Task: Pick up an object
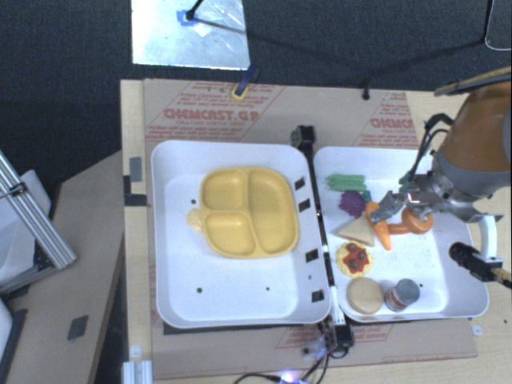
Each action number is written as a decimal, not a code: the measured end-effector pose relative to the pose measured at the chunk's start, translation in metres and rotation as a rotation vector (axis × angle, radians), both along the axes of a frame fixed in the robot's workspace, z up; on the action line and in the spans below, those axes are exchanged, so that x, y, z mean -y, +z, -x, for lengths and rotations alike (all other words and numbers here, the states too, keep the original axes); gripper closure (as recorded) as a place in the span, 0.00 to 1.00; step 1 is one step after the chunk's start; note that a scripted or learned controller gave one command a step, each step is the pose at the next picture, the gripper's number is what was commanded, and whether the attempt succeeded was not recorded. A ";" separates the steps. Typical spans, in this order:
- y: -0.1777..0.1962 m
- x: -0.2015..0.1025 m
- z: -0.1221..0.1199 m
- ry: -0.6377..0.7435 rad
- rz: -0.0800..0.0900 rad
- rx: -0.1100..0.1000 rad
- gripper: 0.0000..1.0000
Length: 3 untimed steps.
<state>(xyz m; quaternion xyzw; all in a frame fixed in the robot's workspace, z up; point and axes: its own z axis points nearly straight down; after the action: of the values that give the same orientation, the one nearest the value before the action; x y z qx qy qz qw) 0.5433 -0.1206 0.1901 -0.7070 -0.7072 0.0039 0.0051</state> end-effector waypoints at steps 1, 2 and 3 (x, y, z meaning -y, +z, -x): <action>0.007 0.000 -0.003 0.003 0.002 0.014 0.00; -0.056 -0.003 -0.003 0.001 0.001 0.009 0.00; -0.074 -0.001 -0.007 0.003 0.005 0.025 0.00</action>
<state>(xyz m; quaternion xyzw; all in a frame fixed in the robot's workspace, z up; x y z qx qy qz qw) 0.5502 -0.1192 0.1162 -0.7059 -0.7083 -0.0033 -0.0056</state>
